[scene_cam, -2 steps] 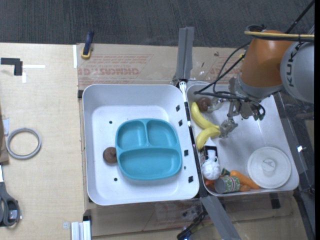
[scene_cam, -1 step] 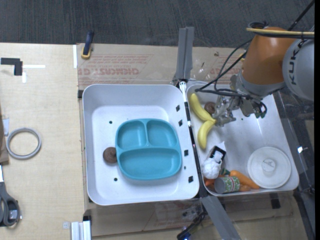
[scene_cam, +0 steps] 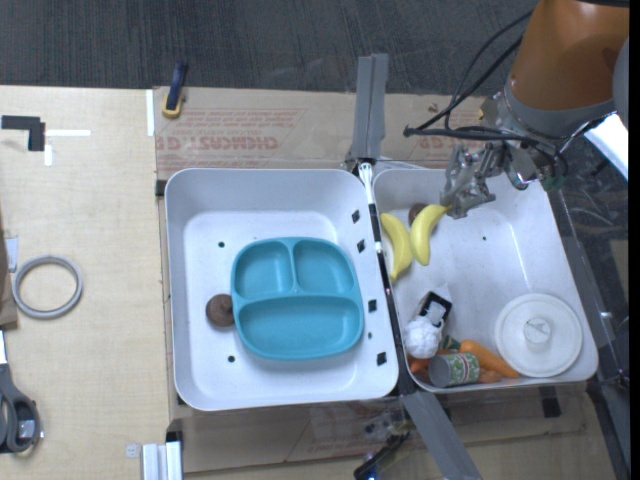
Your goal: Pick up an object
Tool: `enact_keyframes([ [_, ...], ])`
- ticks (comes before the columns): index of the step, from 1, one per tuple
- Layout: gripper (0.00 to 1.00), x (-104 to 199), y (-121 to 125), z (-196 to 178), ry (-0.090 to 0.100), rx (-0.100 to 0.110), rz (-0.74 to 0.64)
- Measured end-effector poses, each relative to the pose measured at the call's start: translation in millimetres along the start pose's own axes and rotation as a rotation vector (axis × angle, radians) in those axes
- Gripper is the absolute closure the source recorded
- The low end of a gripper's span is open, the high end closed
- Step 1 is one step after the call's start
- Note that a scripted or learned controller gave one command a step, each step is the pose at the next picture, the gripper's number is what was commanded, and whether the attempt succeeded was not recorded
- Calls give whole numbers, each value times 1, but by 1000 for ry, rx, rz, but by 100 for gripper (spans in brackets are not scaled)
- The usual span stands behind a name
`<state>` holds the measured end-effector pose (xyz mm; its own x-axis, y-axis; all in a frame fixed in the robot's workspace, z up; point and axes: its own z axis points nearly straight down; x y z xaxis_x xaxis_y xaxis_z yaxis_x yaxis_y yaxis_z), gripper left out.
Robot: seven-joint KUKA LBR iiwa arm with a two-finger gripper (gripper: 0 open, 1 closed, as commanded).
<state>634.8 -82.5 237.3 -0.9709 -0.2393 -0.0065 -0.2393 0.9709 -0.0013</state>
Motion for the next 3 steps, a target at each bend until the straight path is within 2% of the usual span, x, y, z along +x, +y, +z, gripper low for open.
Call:
enact_keyframes([
  [1,100,-26,1,29,1,-1,-107],
  [2,100,-22,-16,-8,0,-1,-200],
  [3,100,-24,-16,-17,-6,-1,-196],
])
